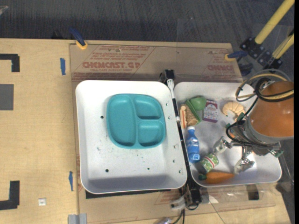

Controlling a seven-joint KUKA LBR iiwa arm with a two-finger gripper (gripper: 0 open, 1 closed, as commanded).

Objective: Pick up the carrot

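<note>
The carrot (219, 176) is orange with a green stub and lies flat against the front wall of the right bin (273, 174). My gripper (232, 155) hangs just above and behind it, its two metal fingers (219, 147) spread wide apart, with nothing between them. One finger tip is over a small green-capped can (209, 163); the other finger sits to the right of the carrot's thick end. The grey arm with its orange band (275, 115) covers the bin's right side.
The right bin also holds a blue bottle (192, 144), a green pepper-like item (198, 103), a purple packet (211, 111), a tan shell-shaped piece (232, 108) and a bread-like stick (184, 116). The left bin (91, 162) holds a teal divided plate (136, 120).
</note>
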